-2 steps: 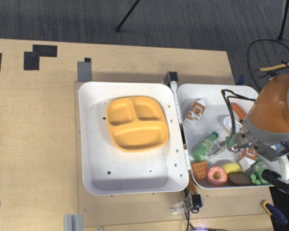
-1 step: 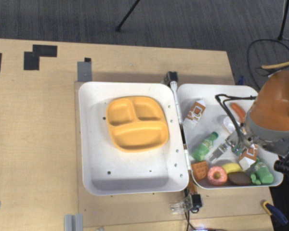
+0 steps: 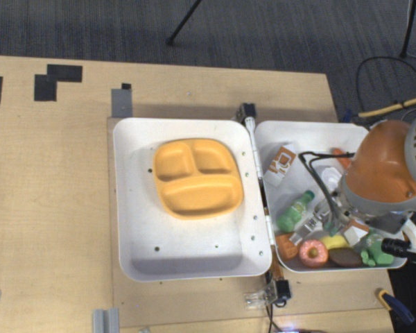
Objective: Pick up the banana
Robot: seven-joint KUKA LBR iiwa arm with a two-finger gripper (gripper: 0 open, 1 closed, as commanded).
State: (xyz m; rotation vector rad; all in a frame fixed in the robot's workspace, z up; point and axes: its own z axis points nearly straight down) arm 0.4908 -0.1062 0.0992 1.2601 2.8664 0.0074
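Gripper (image 3: 317, 222) over right bin (image 3: 274, 186) — near banana (image 3: 335, 242) (partly hidden)

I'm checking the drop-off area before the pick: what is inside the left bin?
The left bin holds an orange divided tray with three compartments, lying flat near the middle. Nothing visible sits in its compartments. The bin floor directly under the tray is covered, so I cannot see it.

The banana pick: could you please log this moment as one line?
arm: over right bin | gripper: beside banana | grasp: unconfirmed
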